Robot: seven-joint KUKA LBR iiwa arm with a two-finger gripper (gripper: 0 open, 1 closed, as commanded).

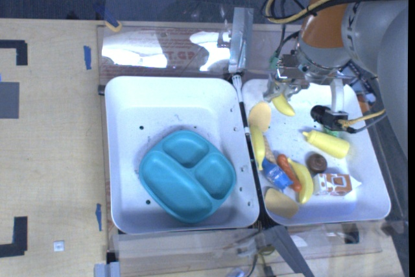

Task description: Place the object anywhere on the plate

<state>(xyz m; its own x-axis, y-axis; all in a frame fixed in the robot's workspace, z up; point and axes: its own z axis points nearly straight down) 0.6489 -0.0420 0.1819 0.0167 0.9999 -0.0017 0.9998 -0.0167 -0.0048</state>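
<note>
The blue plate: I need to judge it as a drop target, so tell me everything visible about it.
The blue plate is a rounded, teal, plastic-looking dish divided into three compartments by raised ridges: one toward the top, one at right, one larger at lower left. It lies flat, right side up, on the floor of the left white bin, slightly below its centre. All three compartments look bare, and it touches the bin alone.

Robotics lab bench, set up for pick-and-place trials.

We note a grey industrial arm (379,16) with an orange band and looped yellow cables, two white bins (123,139) side by side on a plywood bench (45,139) marked with black and blue tape, and toy food as test pieces: a plastic banana (283,105), a mustard bottle (329,143), a compartment plate (187,173).
</note>
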